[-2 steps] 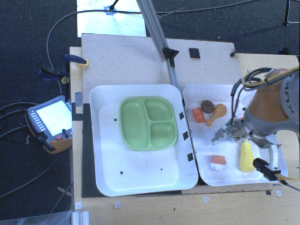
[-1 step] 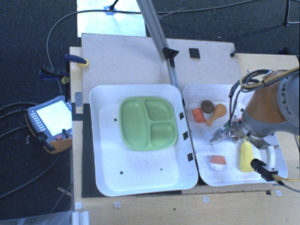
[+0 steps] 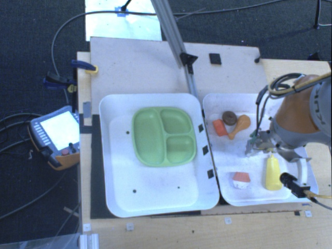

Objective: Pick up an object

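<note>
The right bin point(image 3: 224, 193) holds several small objects. A yellow bottle point(image 3: 273, 173) lies near its right wall. A small red and white block point(image 3: 240, 180) sits near the front. At the back lie a brown round piece point(image 3: 229, 118), a red block point(image 3: 220, 128) and an orange club-shaped toy point(image 3: 238, 125). My gripper point(image 3: 254, 146) hangs low over the right bin, just above and left of the yellow bottle's top, to the right of the orange toy. I see nothing held in it.
The left bin point(image 3: 119, 191) carries a green divided plate point(image 3: 163, 136). A slanted metal pole point(image 3: 174, 30) crosses the back of the bench. The arm's grey and orange body point(image 3: 301, 113) covers the right bin's far right side. A handheld pendant point(image 3: 54, 136) lies off the bench at left.
</note>
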You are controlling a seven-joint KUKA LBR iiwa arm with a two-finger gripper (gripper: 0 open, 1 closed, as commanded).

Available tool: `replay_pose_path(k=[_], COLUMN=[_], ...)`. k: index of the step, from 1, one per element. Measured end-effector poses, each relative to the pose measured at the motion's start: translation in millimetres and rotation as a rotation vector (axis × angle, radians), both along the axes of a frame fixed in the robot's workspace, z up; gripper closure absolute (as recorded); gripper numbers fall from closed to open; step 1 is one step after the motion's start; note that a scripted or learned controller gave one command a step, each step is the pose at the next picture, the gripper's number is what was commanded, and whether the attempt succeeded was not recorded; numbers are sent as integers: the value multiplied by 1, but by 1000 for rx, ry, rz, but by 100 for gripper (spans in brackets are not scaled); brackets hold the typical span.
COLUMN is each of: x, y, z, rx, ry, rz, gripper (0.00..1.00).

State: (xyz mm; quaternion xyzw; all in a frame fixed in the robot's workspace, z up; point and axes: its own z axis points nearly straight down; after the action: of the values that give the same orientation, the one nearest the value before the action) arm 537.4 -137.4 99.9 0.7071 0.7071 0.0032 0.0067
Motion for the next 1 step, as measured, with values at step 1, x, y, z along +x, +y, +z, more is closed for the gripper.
replay_pose_path(k=[1], x=[9], y=[-7], z=[55], rx=[3], ry=[8], rz=[4], gripper=[100])
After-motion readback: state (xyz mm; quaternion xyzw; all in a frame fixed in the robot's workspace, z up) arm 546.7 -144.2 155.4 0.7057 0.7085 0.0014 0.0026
